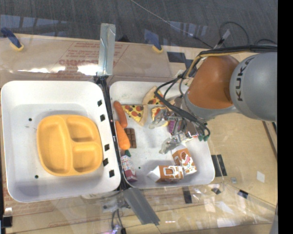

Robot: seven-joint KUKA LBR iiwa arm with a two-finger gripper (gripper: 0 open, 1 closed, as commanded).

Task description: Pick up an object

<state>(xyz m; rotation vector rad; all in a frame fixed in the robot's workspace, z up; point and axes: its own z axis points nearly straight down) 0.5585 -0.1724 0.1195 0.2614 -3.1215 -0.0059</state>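
Two shallow white bins are set side by side on the desk, so that objects can be taken from one and the other kept free. The left bin carries a yellow divided tray near its middle. The right bin carries the loose toy food from which any one object may be picked.

Along the right bin's 9 o'clock wall a sausage and a carrot lie end to end, with a chocolate bar just beside the carrot. A pizza slice lies toward 11 o'clock. A small bottle rests at the 7 o'clock corner, and two printed cartons lie near 5 o'clock. These things lie apart enough that each could probably be taken singly.

The arm is reached in from 3 o'clock, its orange band poised over the bin's 1 o'clock corner and the wrist bent downward. The gripper is lowered toward the bin's centre, just above the cartons, amid trailing cables. Whether it is open or closed cannot be told, and nothing can be made out between its tips.
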